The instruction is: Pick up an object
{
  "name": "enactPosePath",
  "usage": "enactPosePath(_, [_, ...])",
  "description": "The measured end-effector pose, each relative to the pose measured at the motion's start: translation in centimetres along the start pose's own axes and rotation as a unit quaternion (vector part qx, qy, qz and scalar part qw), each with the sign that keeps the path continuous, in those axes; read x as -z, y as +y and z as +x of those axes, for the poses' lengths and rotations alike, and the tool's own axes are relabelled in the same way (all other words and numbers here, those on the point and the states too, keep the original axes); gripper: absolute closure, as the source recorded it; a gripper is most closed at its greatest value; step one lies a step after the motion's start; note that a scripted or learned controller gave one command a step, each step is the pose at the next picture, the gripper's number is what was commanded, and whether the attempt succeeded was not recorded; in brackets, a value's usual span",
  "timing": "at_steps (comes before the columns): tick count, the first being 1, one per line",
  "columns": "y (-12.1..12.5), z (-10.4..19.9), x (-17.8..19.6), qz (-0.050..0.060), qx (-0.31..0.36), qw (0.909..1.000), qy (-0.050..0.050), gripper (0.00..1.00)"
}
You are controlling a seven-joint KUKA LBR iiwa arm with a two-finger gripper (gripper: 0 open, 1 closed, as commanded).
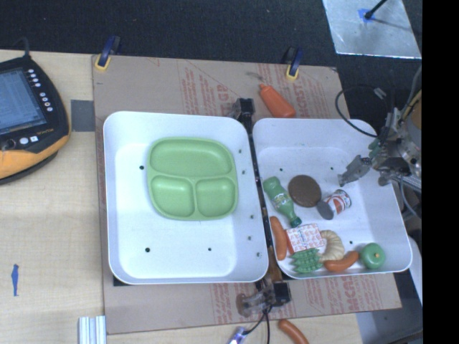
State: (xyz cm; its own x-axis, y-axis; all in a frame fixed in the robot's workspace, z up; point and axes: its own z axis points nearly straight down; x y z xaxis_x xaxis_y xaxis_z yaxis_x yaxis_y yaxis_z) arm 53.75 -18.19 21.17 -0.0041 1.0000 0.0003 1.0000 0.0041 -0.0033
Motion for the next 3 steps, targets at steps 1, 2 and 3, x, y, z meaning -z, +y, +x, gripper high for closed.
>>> enactPosePath(1, [4.2,4.2,-8.7,0.002,0.001,1.0,0.0,0.0])
enactPosePath(2, [3.7,5.2,-12.0,0.001,0.001,1.0,0.0,0.0])
enactPosePath(3, [5.9,3.0,-12.0,0.0,-0.001,1.0,0.0,0.0])
